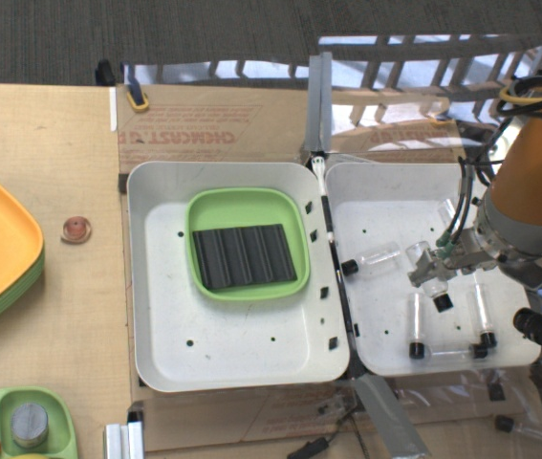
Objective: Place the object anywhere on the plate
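1. Camera view from above the bench: the gripper hangs low over the right bin, on the end of the arm coming in from the right.
2. Can't tell from here if it's open or closed, or gripping anything.
3. Clear tubes with black caps lie just below it in that bin.
4. The dark ribbed slab lies flat on the green plate in the left bin, well apart from the gripper.
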You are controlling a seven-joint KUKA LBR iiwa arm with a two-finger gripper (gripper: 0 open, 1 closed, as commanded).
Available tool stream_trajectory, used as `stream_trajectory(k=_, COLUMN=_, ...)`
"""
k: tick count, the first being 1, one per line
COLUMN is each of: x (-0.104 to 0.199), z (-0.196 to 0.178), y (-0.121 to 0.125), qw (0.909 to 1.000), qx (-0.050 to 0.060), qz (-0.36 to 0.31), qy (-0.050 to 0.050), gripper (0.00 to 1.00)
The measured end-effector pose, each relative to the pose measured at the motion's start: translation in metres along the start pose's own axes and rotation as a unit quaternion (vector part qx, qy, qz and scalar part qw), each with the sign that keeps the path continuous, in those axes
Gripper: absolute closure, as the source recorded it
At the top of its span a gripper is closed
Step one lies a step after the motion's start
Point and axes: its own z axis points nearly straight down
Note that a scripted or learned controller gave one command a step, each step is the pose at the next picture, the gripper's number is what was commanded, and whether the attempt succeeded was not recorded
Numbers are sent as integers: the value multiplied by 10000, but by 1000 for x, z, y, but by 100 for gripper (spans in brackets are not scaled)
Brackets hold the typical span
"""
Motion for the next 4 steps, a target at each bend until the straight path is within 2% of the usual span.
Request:
stream_trajectory(k=1, x=0, z=0, y=0, qw=10000, qx=-1, qz=-1, qy=0, gripper=0)
stream_trajectory(k=2, x=-55, z=-133, y=74, qw=9965, qx=3, qz=831, qy=-7, gripper=0)
stream_trajectory(k=3, x=-92, z=-72, y=124, qw=9932, qx=5, qz=1165, qy=-7, gripper=0)
stream_trajectory(k=4, x=-132, z=-97, y=161, qw=9896, qx=5, qz=1442, qy=-5, gripper=0)
